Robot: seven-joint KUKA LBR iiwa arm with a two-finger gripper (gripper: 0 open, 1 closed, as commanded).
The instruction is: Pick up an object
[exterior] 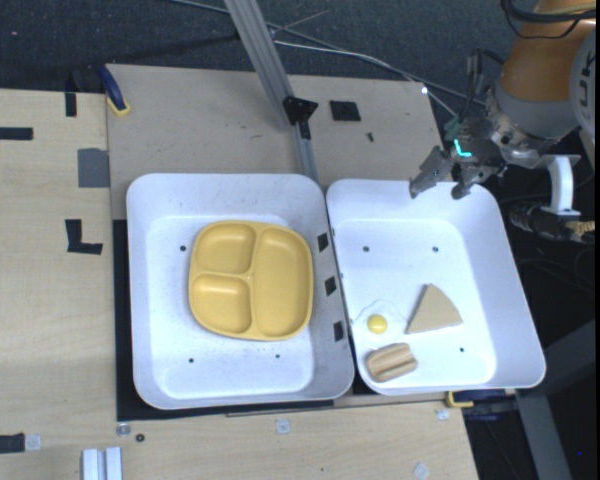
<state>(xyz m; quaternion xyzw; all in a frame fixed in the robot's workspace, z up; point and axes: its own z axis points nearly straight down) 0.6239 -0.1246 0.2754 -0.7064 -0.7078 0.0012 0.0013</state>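
Toy food lies in the near part of the right bin (480, 228), which sits beside the left bin (150, 268) bearing a yellow divided plate (250, 278). Largest of the pickable pieces is the tan wedge (435, 310), a flat triangle; next the bread roll (390, 361) near the front wall; smallest, the fried egg (377, 323) between them. Hovering over the bin's far right corner, the gripper (442, 180) has its jaws spread and nothing between them. To do this step well, I judge it should travel toward the near end, centre over the roll, align across its short width, then descend before closing.
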